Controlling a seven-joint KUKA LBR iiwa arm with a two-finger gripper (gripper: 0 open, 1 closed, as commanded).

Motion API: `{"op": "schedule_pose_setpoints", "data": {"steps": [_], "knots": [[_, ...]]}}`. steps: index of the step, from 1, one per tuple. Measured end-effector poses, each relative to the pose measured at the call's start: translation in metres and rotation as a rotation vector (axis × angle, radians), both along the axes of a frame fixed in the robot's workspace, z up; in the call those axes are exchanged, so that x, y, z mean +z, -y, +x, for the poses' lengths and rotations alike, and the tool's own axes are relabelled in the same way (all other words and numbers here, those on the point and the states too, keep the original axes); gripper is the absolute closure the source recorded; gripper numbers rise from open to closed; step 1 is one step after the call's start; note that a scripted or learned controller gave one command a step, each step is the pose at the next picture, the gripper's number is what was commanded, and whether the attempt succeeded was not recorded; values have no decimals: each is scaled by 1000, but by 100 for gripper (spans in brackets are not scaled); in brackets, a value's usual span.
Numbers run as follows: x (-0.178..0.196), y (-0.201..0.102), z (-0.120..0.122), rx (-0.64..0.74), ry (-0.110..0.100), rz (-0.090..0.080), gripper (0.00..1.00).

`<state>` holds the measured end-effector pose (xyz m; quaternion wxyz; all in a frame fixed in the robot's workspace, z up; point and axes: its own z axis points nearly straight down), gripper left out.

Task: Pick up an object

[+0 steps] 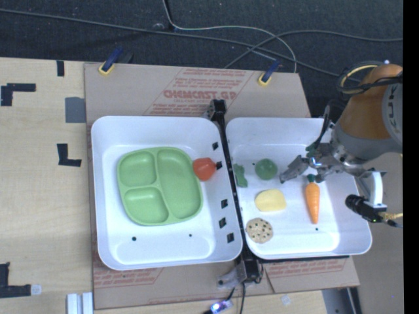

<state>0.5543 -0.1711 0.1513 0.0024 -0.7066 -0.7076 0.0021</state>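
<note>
Orange carrot (313, 203) lies lengthwise in the right bin (294, 244), green top (313, 183) uppermost.

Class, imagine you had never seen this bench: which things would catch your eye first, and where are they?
The green divided plate dominates the left bin, with a small red-orange tomato at its right edge. In the right bin, the gripper sits just above an orange carrot, near a pale yellow piece and a cookie.
</note>
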Motion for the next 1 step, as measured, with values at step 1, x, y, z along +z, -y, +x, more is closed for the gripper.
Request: {"op": "schedule_pose_setpoints", "data": {"steps": [1], "knots": [[-44, -3, -3, 0, 0, 0, 0]]}}
